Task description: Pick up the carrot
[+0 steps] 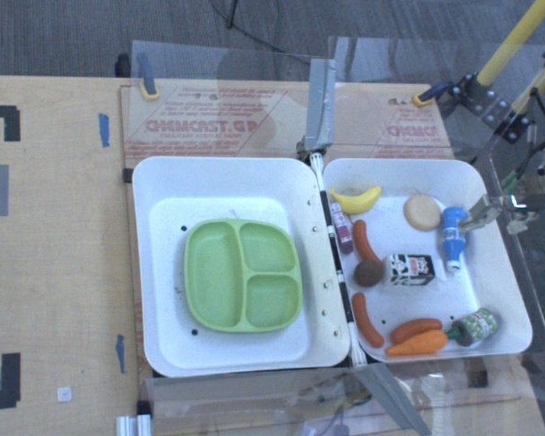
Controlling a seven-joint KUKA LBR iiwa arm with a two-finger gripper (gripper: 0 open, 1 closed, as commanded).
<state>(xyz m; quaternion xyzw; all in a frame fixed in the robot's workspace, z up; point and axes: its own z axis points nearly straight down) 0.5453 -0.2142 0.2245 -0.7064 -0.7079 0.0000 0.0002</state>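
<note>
Orange carrot (pixel 416 343) lies along the near edge of the right bin (pixel 511 271), touching a sausage (pixel 416 328) just behind it and a green can (pixel 475 326) at its right end. Gripper (pixel 484 213) sits at the bin's right side beside a blue bottle (pixel 451 234); its finger state cannot be determined. Three sausages are present, plus one banana (pixel 358 199).

We can't read the tiny words on the little milk carton (pixel 411 269). The yellow pole (pixel 520 33) gets cut off at the top corner.
</note>
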